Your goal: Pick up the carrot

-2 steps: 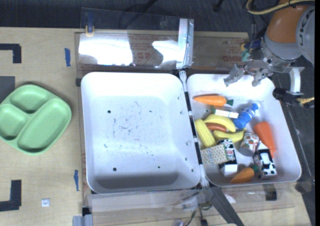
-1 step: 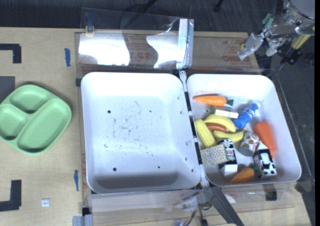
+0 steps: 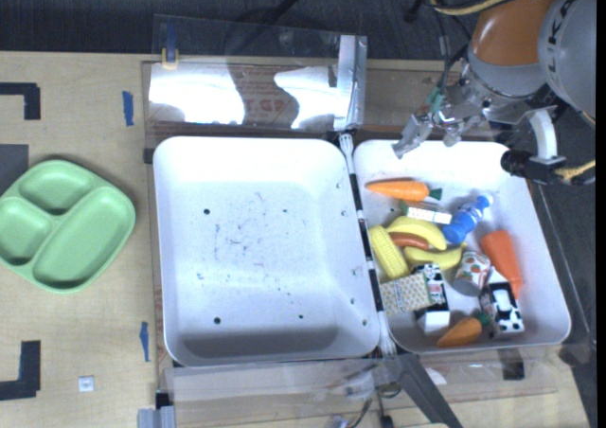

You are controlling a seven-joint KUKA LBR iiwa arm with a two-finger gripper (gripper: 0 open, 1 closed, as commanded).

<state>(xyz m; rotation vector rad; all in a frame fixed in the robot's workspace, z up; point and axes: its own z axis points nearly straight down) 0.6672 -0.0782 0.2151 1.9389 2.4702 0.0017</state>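
I get bright, even overhead light; strong glare whitens the clear panel [image 3: 256, 85] left of the gripper [image 3: 428, 131]. Shadows are soft, detail slightly blurred throughout.

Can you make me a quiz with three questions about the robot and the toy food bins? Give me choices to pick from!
1. Where do the toys lie?
A. in the right bin
B. in the left bin
C. on the green plate

2. What colour is the divided plate left of the bins?
A. red
B. green
C. blue

3. Where is the pincer now?
A. clamped on the banana
B. pressed into the left bin
C. above the right bin's far edge, away from the carrot

Answers:
1 is A: the carrot, the banana and the other toys all sit in the right bin.
2 is B: the divided plate is light green.
3 is C: the pincer is up by the far rim, apart from the carrot, with nothing between its fingers.
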